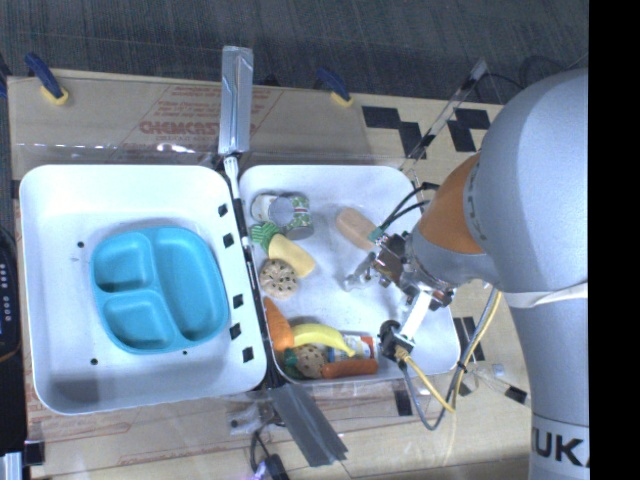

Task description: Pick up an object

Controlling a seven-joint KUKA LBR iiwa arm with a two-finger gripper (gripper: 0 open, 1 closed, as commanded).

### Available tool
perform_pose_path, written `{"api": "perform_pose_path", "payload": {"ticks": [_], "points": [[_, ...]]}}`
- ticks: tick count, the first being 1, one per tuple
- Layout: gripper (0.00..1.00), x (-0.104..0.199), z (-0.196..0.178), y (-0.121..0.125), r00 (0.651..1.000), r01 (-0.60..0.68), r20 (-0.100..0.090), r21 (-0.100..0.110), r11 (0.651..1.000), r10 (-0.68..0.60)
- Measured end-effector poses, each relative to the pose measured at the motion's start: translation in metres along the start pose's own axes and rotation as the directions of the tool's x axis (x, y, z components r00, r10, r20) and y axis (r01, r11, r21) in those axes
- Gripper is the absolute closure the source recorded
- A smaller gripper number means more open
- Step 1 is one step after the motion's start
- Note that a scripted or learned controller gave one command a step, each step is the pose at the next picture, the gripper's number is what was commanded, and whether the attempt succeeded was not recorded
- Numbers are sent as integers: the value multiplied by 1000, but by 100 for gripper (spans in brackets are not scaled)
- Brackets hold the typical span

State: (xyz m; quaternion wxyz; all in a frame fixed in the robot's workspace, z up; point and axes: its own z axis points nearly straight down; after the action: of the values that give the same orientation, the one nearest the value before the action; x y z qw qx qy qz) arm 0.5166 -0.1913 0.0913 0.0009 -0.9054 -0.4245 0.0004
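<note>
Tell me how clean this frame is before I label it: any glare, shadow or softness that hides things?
Camera view: even lighting, mild overall softness; glare streaks on the clear sheet behind the bins; a soft shadow in the left bin near corner; the small items bunched along the right bin near edge blur together; the gripper is too small and soft to read its fingers.

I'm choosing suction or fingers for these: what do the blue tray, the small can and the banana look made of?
Blue tray: likely molded plastic, with a smooth, even, slightly glossy color and rounded compartments. Small can: probably metal, given its shiny silvery rim, with a printed label around it. Banana: looks like toy plastic or foam, uniformly yellow and smooth; too small to tell which.
</note>
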Motion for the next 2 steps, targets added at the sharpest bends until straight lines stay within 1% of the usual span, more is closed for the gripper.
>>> {"api": "perform_pose_path", "payload": {"ticks": [1,2], "points": [[0,-13,-68,-16,998,66,-1,-1,998,-66],[0,-30,-66,-28,990,-142,2,7,990,142]]}}
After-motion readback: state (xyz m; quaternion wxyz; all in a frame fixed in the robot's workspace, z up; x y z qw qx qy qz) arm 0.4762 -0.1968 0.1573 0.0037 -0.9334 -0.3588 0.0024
